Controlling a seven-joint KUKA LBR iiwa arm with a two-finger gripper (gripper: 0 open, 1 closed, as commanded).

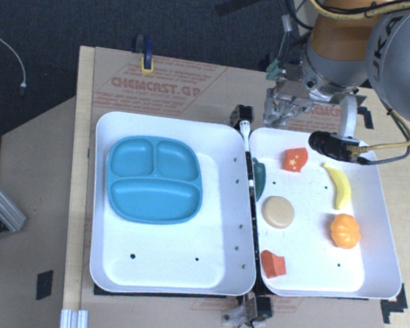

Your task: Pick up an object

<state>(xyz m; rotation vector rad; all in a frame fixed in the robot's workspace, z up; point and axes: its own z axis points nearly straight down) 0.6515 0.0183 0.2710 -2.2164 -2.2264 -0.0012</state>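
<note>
Camera view | banana (337,186), strawberry (294,159) near arm (336,42) | divided plate (155,180) apart

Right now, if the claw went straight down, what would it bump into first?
Probably the top rim of the right bin, or the cardboard just behind it. The claw hangs about there, but depth is hard to judge.

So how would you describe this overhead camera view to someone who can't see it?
A grey robot arm's gripper hovers above the right bin, which holds toy food including a banana. The left bin holds a blue divided plate.
</note>
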